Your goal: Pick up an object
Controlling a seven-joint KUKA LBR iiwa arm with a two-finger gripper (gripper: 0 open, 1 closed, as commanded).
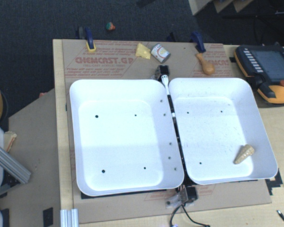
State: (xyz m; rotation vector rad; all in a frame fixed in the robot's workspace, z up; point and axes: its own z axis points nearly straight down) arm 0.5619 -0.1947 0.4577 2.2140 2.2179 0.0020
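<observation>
The cone-shaped object (pixel 244 154) lies on its side in the right bin (pixel 213 96), near the front right corner. It looks small, light and stiff, with a ridged surface that should give good hold; I would take it across the wider middle. The left bin (pixel 85 91) lies beside. The fingers' state I cannot tell.

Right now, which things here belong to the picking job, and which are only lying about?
For the job:
- tan cone-shaped object lying in the right bin
- left bin

Lying about, on the board behind the bins:
- yellow piece
- small white box
- brown pear-shaped object
</observation>
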